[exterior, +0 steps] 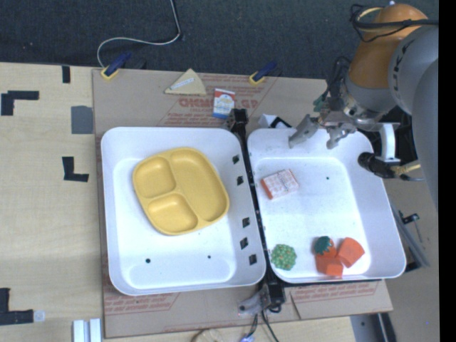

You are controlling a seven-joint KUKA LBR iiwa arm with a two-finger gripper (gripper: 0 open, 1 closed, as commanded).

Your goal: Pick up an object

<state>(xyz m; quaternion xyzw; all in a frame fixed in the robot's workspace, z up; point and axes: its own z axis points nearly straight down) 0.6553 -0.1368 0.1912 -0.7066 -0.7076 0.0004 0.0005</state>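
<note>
Overall, the left bin (117,191) carries a yellow divided plate (179,189) that takes up most of its floor, leaving only a strip of white along the near side. The right bin (370,212) is the working bin: the arm (388,55) enters from the right and the gripper (318,132) hangs above the far rim with its two fingers apart and nothing between them. No object is picked yet; the step in hand is judged to be the approach.

Candidates, in order of size: a pink-and-white packet (279,184) lies alone near the far left part of the bin floor, closest to the gripper. An orange block (350,251) sits by the near wall, touching or just beside a smaller red-orange piece (329,266) and a dark green piece (323,245). A green ball (283,256) rests near the near-left corner, just beside the dividing wall.

Recommendation: the packet is the soundest target, since it has open floor on all sides for the fingers to straddle it. The near cluster is crowded and risks a grasp on two items or a deflection. The ball offers little room on its wall side and may roll.

Clearance: the centre of the right bin is open; the far rim under the gripper must be cleared before descent.
</note>
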